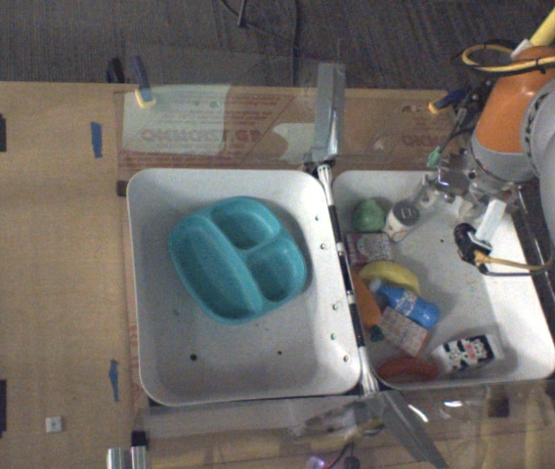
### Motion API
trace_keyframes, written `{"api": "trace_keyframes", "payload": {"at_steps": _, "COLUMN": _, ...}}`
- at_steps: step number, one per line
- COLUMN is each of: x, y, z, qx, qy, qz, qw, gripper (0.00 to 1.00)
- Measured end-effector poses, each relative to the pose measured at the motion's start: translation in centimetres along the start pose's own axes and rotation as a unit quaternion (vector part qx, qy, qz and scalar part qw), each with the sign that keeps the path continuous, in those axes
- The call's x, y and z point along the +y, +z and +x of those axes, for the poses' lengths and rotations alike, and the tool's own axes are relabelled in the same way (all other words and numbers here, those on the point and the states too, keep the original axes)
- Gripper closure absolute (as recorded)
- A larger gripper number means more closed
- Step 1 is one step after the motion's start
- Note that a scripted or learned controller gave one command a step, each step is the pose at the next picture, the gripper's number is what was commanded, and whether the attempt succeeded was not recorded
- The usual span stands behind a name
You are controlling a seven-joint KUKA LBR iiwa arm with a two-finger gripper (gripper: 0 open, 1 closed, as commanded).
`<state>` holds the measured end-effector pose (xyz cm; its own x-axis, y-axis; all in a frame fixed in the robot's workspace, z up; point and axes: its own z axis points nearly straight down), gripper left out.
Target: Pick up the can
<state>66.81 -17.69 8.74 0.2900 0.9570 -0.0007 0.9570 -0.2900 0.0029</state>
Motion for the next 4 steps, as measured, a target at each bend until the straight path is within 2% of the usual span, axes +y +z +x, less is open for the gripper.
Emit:
{"api": "trace_keyframes", "payload": {"at_steps": 1, "x": -2.0, "y": 0.1, "z": 4.4, "qx": 0.001, "qy": 0.016, "qz": 0.001, "qw": 0.9999, "gripper": 0.0}}
{"api": "trace_keyframes", "payload": {"at_steps": 2, "x": 0.3, "y": -5.7, "z": -1.1, "qx": 0.0, "qy": 0.072, "qz": 0.0, "qw": 0.9974, "gripper": 0.0}}
{"api": "trace_keyframes", "payload": {"at_steps": 3, "x": -1.1, "y": 0.2, "z": 2.7, "qx": -0.002, "qy": 0.076, "qz": 0.005, "qw": 0.9971, "gripper": 0.0}}
{"api": "trace_keyframes", "payload": {"at_steps": 4, "x": -0.9, "y": -1.1, "z": 2.8, "qx": -0.003, "qy": 0.076, "qz": 0.0, "qw": 0.9971, "gripper": 1.0}}
